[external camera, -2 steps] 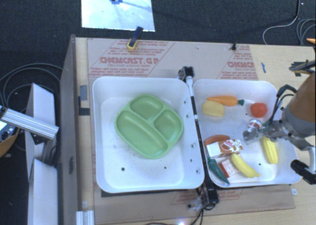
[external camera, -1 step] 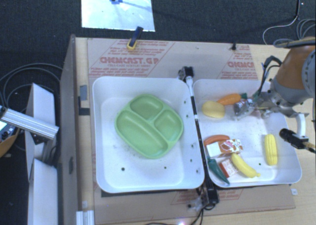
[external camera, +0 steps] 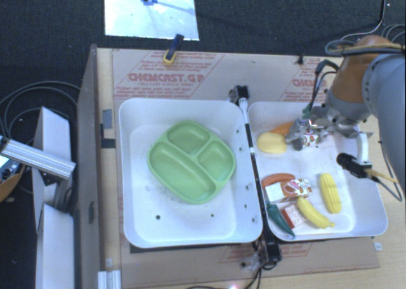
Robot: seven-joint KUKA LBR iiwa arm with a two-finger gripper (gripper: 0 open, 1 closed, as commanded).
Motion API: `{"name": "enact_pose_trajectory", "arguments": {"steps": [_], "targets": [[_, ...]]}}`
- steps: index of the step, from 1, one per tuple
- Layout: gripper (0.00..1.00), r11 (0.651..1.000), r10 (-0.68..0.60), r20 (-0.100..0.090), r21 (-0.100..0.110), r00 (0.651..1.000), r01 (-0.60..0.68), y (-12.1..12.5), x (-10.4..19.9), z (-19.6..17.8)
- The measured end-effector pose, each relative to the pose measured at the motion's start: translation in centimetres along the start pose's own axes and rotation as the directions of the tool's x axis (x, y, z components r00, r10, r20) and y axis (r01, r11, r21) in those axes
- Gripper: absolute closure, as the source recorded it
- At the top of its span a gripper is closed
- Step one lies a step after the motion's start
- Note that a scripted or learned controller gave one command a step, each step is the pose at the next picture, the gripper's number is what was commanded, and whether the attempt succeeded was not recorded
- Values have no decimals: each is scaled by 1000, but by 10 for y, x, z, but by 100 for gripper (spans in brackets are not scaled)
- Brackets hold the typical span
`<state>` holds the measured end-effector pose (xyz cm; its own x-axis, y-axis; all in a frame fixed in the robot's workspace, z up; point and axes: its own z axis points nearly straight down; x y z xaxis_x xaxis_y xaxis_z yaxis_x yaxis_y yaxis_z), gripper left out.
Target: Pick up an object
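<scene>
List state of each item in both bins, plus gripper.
green divided plate: flat in left bin, nothing on it
yellow lemon: right bin, beside gripper
gripper: low in right bin, grasp unclear
corn cob: lying, untouched
banana: lying, untouched

Pale green divided plate, white bins, yellow corn cob, yellow banana, orange-banded grey arm.

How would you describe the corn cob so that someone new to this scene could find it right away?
Look in the right-hand white bin, the one crowded with toy food, beside the bin holding the green divided plate. Near its right wall lies the corn cob, a short yellow piece standing roughly upright in the camera view. Its bumpy kernel rows set it apart from the smooth, curved banana to its lower left.
</scene>
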<state>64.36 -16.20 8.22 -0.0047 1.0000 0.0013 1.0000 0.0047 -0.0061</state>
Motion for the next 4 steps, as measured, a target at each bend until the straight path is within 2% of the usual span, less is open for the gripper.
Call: {"name": "enact_pose_trajectory", "arguments": {"steps": [1,2,3,4], "targets": [[100,1000,-2,3,-10,1000,2,2,-2,-14],[0,1000,-4,1,-11,1000,4,3,0,-13],[0,1000,7,0,-2,1000,-7,-68,-6,-1],[100,1000,3,2,-12,1000,-3,-63,-5,-13]]}}
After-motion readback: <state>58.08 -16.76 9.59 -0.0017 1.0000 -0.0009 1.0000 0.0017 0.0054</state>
